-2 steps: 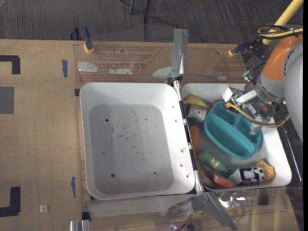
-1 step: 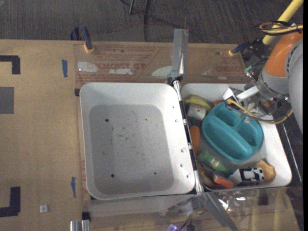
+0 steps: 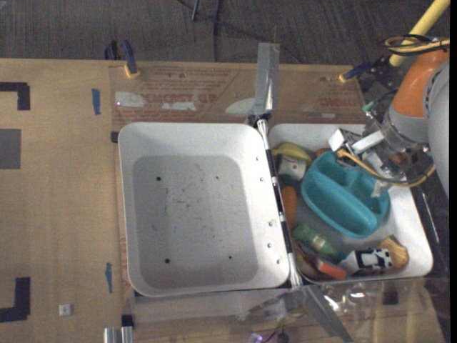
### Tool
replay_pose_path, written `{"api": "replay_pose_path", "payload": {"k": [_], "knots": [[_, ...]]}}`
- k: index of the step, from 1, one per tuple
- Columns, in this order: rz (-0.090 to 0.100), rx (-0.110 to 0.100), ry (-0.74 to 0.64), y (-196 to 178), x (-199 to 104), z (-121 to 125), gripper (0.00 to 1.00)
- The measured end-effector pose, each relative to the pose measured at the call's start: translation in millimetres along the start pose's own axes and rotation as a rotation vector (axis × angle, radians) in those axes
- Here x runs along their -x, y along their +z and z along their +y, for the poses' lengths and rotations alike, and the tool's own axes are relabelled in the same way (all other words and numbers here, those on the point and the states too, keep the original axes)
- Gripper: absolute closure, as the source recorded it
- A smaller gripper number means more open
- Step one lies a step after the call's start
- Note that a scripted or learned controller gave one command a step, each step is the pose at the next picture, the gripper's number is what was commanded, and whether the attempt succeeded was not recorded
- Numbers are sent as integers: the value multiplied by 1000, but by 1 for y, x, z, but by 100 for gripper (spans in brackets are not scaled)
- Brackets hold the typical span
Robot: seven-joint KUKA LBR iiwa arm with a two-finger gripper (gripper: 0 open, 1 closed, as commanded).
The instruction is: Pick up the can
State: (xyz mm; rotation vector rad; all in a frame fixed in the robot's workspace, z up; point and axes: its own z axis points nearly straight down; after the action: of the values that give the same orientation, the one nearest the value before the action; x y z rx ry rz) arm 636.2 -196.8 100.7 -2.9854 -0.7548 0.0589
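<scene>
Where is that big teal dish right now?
The teal dish lies in the right bin, in its middle, tilted over the other items. A banana sits to its upper left, and the robot's hand hovers at its upper right edge.

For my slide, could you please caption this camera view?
KUKA arm's gripper poised over the right bin, crowded with a teal tray and toys; left bin alongside.

The pale wooden surface (image 3: 64, 191) carried two shallow white bins side by side: the left bin (image 3: 136, 191) and the right bin (image 3: 421, 252). Black tape marks (image 3: 16, 95) and blue tape strips (image 3: 96, 100) lay on it; a small pale square (image 3: 65, 309), perhaps a tag, sat near the front.
</scene>
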Motion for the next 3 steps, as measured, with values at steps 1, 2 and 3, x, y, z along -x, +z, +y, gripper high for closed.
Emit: {"api": "replay_pose_path", "payload": {"k": [1, 2, 3], "knots": [[15, 46, 79, 4, -4, -13, 0], [24, 59, 74, -5, -7, -13, 100], [29, 76, 31, 3, -5, -16, 100]]}}
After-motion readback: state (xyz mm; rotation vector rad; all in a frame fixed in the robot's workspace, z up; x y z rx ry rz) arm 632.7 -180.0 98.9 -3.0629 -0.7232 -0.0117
